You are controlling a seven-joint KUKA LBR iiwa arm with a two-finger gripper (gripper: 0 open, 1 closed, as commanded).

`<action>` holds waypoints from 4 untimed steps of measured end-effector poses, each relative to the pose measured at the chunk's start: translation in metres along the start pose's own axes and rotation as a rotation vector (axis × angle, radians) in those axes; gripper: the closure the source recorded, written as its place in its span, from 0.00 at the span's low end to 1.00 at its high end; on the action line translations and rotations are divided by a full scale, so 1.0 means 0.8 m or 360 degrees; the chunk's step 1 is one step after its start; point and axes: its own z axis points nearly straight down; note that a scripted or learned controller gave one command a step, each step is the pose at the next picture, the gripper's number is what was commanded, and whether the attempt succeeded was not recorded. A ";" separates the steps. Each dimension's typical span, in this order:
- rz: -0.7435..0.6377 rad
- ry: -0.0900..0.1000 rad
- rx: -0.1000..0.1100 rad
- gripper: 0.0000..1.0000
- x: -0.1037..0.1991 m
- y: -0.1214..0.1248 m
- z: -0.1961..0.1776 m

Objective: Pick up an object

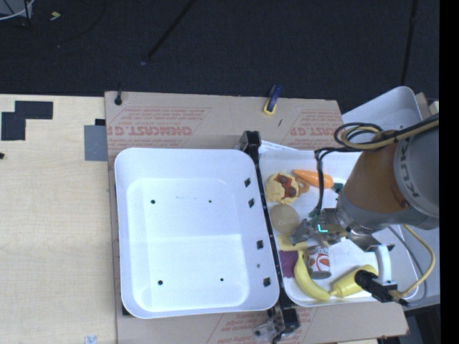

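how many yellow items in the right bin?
2 clearly visible: a banana along the near wall of the right bin, and a yellow bottle-like item just right of it. The arm covers part of the bin, so more may be hidden.

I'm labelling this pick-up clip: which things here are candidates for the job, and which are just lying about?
Job: gripper; right bin holding a carrot, banana, small can, yellow squeeze bottle, hot dog, round tan object.

Lying about: left bin, blue-and-yellow clamp, cardboard sheet.
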 end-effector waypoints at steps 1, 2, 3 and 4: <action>-0.0011 0.0001 0.0009 0.00 0.017 0.031 0.015; -0.0027 0.0014 0.0000 0.00 0.101 0.096 -0.114; -0.0009 0.0007 0.0019 0.00 0.044 0.137 -0.105; -0.0005 0.0010 0.0030 0.00 -0.024 0.110 0.027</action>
